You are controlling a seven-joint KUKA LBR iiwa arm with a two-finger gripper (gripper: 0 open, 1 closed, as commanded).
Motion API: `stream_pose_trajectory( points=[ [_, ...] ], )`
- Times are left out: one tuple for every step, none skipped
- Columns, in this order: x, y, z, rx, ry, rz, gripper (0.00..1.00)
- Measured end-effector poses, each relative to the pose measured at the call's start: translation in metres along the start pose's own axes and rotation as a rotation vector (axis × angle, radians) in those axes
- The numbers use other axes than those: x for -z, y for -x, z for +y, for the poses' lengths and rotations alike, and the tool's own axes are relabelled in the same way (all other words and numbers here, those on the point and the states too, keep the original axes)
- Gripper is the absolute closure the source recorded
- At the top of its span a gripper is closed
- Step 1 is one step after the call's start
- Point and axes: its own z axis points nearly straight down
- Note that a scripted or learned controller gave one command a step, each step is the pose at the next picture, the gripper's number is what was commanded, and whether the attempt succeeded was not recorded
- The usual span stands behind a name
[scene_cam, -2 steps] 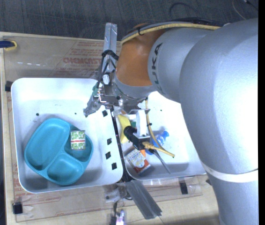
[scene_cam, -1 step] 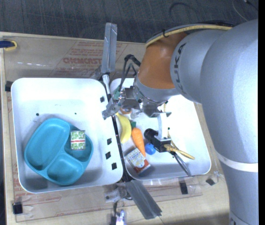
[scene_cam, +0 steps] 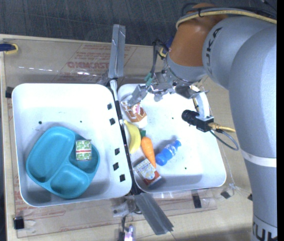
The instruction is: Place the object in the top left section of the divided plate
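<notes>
- Across the bench (scene_cam: pixel 41 46), two white bins sit side by side: the left bin (scene_cam: pixel 36 99) and the right bin (scene_cam: pixel 202 154), meeting at a central divider.
- Reaching in from the right, the grey arm (scene_cam: pixel 242 59) with its orange band fills the upper right and bends down over the top left corner of the right bin.
- A blue divided plate (scene_cam: pixel 51 157) lies tilted in the lower part of the left bin; a small green-and-white carton (scene_cam: pixel 83 149) already sits in one of its sections, toward the right side of the plate.
- At the arm's tip, the gripper (scene_cam: pixel 134 100) hangs right at a round orange-and-white cup-like object (scene_cam: pixel 136 113) in the right bin's upper left corner. The metal fingers appear to straddle its top, but I cannot tell whether they are closed on it or merely touching.
- Below that object, along the divider, lie a banana (scene_cam: pixel 132 137), a carrot (scene_cam: pixel 148 151), a blue bottle (scene_cam: pixel 167 152) and a small printed packet (scene_cam: pixel 147 170).
- As I judge it, the cup-like object is the task's thing. The plate lies to the left and lower in the view from the gripper, across the divider, so the coming move must lift clear of that wall and travel left and down to the plate's top left section.
</notes>
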Motion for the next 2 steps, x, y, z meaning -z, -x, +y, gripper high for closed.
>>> stream_pose_trajectory(
  points=[
    [0.0, 0.0, 0.0, 0.0, 0.0, 0.0, 0.0],
    [-0.034, 0.017, 0.017, 0.185, 0.001, 0.0, 0.0]
  ],
)
